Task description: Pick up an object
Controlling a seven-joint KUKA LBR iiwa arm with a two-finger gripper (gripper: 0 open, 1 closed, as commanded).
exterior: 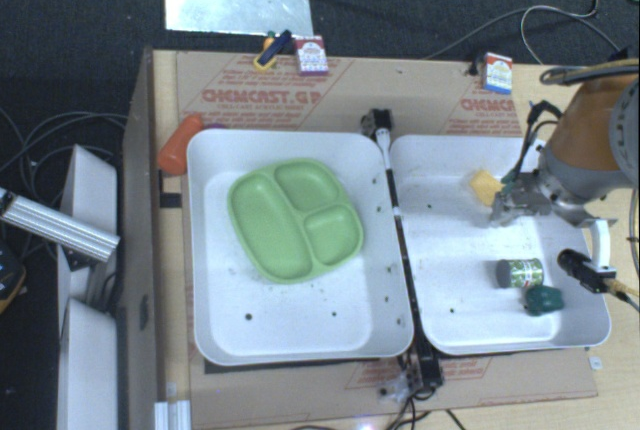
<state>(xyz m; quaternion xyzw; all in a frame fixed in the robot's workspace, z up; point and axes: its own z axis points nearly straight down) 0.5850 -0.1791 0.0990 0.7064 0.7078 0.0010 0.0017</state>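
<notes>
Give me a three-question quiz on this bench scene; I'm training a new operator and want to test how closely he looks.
1. True or false: the green divided plate lies in the right bin.
2. Which thing lies nearest the pincer? A) the small can B) the yellow piece C) the dark green object
3. Fill in: the orange object lies outside the left bin, by its far-____ corner.

Key: 1 false, it lies in the left bin; 2 B; 3 left.
</notes>
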